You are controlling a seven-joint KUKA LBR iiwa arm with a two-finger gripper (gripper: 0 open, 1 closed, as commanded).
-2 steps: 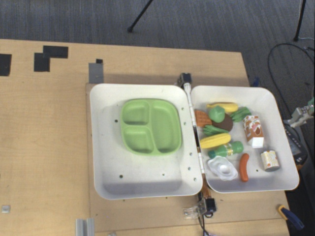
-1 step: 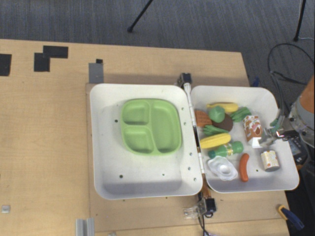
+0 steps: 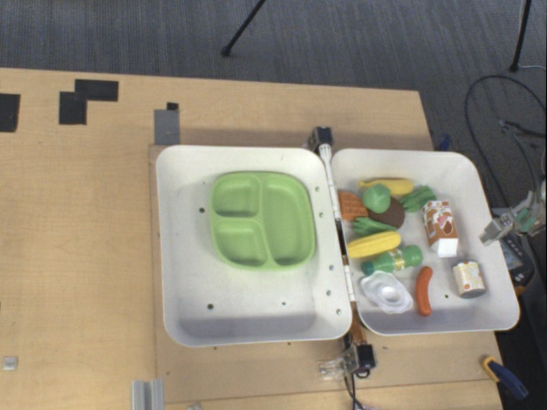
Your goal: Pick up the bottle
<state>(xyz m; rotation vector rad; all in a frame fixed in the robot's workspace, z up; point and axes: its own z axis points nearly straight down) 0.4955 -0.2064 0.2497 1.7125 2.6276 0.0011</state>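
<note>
1. Wooden surface [image 3: 77, 229] carries two white bins side by side.
2. Left bin [image 3: 184, 254] holds a green divided plate [image 3: 261, 220].
3. Green bottle [image 3: 395, 259] lies in the right bin [image 3: 491, 314], just below a corn cob [image 3: 373, 244].
4. Tool [image 3: 504, 226] sits at that bin's right rim; its opening cannot be made out.

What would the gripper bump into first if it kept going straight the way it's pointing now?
The gripper points left into the right bin. Going straight on, it would probably meet the small carton first, well before the green bottle. Its height above the bin is unclear.
</note>
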